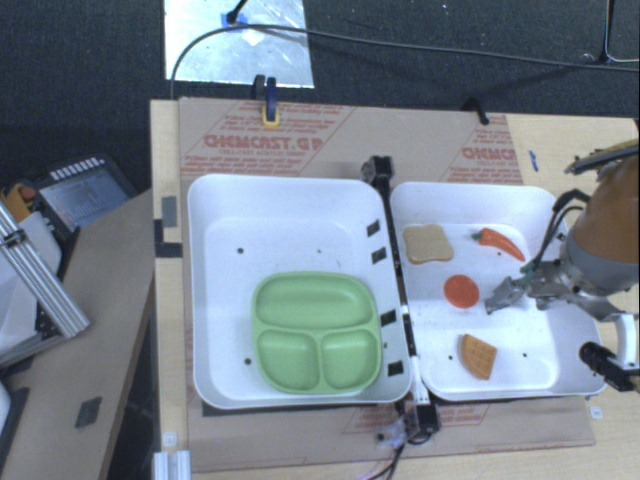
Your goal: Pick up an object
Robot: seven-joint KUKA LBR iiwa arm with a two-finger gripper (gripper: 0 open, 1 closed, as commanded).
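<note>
Your gripper (497, 299) sits in the right bin (530, 200), just beside the tomato slice (461, 290); jaws' state cannot be told. Bare floor lies toward the waffle (478, 355).

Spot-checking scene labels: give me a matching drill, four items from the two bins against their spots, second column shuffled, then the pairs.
Column one:
1. green tray
2. toast slice
3. carrot
4. waffle piece

Column two:
A. right bin, far right corner area
B. right bin, near edge
C. left bin
D. right bin, far left corner area

Pairs: 1-C, 2-D, 3-A, 4-B
</note>
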